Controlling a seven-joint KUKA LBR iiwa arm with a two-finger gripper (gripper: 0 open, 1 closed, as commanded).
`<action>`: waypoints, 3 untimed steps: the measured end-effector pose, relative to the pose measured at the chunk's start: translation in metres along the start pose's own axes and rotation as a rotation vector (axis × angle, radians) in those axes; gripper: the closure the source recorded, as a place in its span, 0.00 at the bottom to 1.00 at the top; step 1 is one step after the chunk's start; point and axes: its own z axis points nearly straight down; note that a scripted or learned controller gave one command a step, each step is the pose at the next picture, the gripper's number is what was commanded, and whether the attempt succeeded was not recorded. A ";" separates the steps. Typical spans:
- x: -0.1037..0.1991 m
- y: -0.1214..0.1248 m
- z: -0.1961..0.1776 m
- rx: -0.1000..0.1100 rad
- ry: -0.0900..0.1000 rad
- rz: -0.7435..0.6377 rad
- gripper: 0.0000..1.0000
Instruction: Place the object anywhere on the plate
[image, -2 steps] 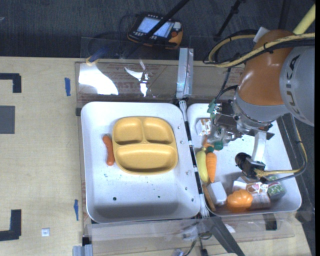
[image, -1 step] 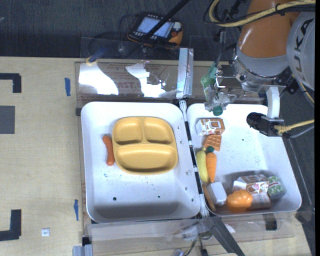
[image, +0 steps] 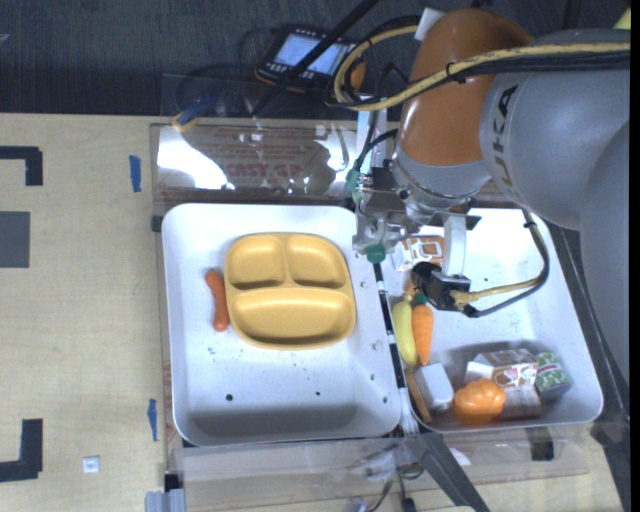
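A yellow plate (image: 290, 288) with three compartments lies in the left bin (image: 280, 405), nothing on it. An orange sausage-shaped toy (image: 217, 300) lies in the bin against the plate's left edge. My gripper (image: 398, 240) hangs below the orange-banded wrist, over the back-left corner of the right bin (image: 575, 330), just right of the divider between the bins. The wrist body hides what is under it. A yellow banana (image: 403, 332) and a carrot (image: 423, 333) lie side by side just in front of the gripper.
The front of the right bin holds an orange fruit (image: 478, 399), a white block (image: 435, 382) and a wrapped packet (image: 525, 377). A yellow-black cable (image: 500, 292) loops over that bin. The arm covers the bin's back right.
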 end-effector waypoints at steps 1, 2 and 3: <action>0.026 0.035 0.040 -0.004 0.000 0.019 1.00; 0.026 0.035 0.039 -0.004 0.000 0.019 0.00; 0.040 -0.034 0.031 0.001 0.000 0.088 0.00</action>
